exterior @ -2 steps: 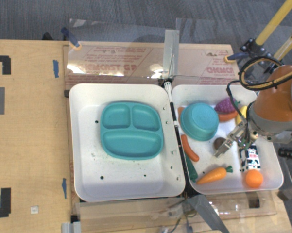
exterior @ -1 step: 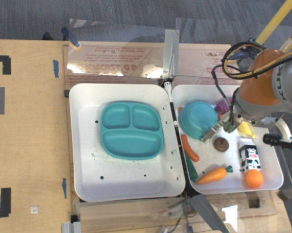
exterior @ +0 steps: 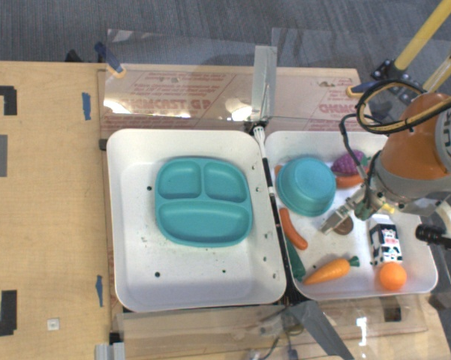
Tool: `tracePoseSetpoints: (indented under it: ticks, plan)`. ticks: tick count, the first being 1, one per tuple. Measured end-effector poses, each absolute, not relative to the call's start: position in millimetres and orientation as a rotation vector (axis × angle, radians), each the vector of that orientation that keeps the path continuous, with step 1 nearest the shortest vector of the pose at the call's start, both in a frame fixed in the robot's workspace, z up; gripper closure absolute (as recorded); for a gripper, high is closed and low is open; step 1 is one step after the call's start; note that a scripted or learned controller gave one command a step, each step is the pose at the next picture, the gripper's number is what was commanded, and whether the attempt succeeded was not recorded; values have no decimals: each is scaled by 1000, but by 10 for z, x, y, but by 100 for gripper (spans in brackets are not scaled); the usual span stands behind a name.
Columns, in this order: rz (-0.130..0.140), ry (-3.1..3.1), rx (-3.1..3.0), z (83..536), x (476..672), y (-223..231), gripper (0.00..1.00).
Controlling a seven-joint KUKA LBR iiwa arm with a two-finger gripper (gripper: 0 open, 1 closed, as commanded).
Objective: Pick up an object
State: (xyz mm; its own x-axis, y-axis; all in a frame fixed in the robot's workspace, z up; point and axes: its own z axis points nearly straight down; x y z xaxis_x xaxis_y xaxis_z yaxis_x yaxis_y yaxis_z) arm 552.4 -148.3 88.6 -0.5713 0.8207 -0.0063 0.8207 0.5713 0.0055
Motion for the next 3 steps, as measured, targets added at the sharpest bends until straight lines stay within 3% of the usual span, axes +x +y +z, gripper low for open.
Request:
tracePoseSetpoints:
  ticks: [1,2,3]
  plan:
    - [-10,2877,1238,888,5899,-1213,0]
    - [-7,2832,1331,892,5628,-1136,0]
    - [3,2700,1584,892,5530,-1027,0]
